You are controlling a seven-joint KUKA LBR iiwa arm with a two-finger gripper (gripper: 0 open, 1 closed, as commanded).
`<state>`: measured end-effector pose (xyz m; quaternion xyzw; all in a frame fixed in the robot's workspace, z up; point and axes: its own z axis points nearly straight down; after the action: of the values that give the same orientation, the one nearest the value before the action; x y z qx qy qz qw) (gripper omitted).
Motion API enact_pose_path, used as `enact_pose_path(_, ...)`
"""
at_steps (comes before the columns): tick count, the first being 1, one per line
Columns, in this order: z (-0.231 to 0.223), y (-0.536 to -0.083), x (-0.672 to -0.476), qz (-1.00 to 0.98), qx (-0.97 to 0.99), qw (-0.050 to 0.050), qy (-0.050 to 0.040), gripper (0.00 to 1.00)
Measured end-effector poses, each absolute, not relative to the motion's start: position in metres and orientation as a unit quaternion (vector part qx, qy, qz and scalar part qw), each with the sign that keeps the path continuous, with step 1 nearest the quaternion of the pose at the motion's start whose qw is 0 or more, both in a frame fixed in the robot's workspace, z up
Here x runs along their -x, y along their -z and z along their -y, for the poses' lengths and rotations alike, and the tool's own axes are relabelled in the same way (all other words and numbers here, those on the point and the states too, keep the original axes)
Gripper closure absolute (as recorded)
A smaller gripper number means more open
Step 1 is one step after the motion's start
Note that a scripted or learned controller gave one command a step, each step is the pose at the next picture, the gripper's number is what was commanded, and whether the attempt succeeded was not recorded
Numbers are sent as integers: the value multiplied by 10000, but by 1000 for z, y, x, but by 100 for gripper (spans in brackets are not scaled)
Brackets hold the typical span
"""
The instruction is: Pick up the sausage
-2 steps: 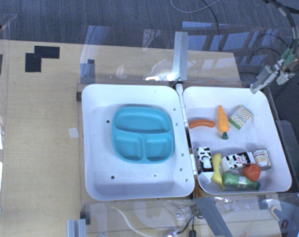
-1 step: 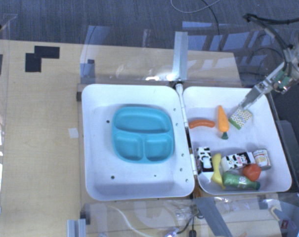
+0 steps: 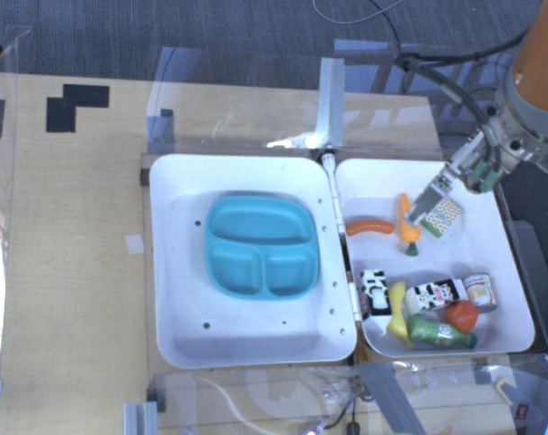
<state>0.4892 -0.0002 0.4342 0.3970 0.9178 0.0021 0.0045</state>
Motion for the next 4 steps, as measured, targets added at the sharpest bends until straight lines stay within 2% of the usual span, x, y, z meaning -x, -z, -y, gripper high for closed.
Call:
enact_pose_path(1,-37,-437,-488,-9869,-1614,52,-14,0)
enact_pose_path(2,-38,-450,-490,-9869,-1608,106,-29,100)
enact_pose_path(3,-86,-323,-488,-9895,-1445,42,-16,100)
enact_pose_path(4,-87,-335,-490,-9896,-1437,86,-34,100)
